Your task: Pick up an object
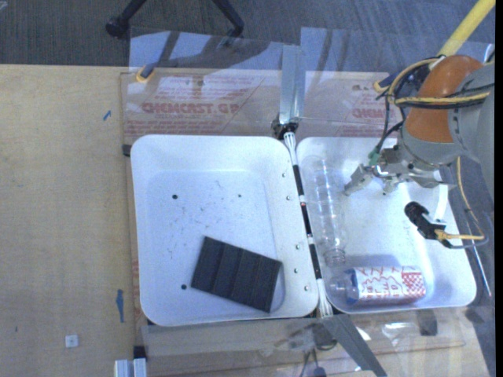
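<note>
1. While the arm (448, 108) reaches in over the right bin (464, 289), its gripper (369, 173) hangs with jaws spread apart — grasping nothing.
2. Just beside it lies a clear plastic bottle (326, 206); a red-and-white labelled bottle (381, 283) rests along that bin's near wall.
3. A black ribbed slab (236, 273) lies in the left bin (157, 159).
</note>
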Robot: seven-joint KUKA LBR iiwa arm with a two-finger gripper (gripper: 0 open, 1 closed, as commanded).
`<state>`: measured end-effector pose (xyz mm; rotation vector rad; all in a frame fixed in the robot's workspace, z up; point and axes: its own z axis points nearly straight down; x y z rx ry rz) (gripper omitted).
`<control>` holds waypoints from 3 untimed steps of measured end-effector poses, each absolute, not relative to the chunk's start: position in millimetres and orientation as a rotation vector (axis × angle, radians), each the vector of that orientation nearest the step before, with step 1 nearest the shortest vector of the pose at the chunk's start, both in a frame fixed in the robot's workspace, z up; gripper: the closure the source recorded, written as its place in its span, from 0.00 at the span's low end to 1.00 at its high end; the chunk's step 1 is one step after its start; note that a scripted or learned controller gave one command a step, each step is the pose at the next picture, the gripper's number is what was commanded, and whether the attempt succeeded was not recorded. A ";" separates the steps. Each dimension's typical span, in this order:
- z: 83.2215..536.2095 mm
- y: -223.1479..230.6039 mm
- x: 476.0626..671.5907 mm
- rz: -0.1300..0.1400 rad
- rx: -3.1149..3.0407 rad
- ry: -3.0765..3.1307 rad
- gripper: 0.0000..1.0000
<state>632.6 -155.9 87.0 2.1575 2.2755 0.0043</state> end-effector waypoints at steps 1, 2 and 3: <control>184.9 -212.3 582.6 -0.002 2.135 2.303 0.00; 153.2 -208.2 486.8 -0.004 2.311 2.134 0.00; 89.7 -103.9 481.4 0.002 2.251 2.187 0.00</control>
